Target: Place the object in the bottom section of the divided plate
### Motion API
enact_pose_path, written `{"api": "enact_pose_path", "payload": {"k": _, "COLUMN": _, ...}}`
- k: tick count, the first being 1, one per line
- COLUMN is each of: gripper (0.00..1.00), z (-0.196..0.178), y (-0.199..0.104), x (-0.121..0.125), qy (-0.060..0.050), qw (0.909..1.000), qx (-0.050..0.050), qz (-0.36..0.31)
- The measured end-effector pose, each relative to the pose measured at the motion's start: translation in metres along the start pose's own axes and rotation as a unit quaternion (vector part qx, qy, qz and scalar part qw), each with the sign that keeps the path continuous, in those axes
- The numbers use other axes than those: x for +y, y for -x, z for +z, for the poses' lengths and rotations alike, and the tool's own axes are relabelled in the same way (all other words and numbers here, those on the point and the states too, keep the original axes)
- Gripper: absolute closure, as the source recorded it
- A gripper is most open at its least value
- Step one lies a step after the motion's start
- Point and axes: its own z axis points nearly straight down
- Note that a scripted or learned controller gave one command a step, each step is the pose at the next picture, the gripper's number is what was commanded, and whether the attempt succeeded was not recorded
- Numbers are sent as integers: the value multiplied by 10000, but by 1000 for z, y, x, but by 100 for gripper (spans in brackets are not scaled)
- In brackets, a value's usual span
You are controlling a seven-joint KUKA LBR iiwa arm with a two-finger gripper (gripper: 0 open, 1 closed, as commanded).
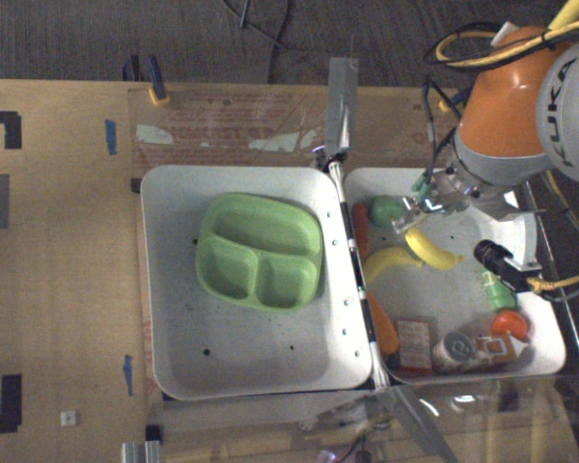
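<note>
The gripper (417, 212) holds a yellow toy banana (430, 250) between its fingers over the right white bin (550, 355). It should carry it slowly to the green divided plate (261, 251) and lower gently.

A pale wooden bench top (58, 258) spreads far to the left of the tool, marked with black tape corners (5, 128) and short blue tape strips (110, 136). Beyond it, up the view from the tool, lies dark grey carpet (125, 13) with a black cable (256, 3) looping across it.
</note>
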Motion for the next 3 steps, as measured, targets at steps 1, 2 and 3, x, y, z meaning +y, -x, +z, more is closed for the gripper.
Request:
{"api": "enact_pose_path", "payload": {"k": 1, "gripper": 100, "z": 0, "y": -34, "x": 31, "qy": -3, "qw": 9991, "qx": -1, "qz": 413}}
{"api": "enact_pose_path", "payload": {"k": 2, "gripper": 100, "z": 21, "y": 21, "x": 6, "qy": -21, "qw": 9991, "qx": 10, "qz": -422}}
{"api": "enact_pose_path", "payload": {"k": 3, "gripper": 100, "z": 21, "y": 27, "x": -24, "qy": -14, "qw": 9898, "qx": 13, "qz": -1423}}
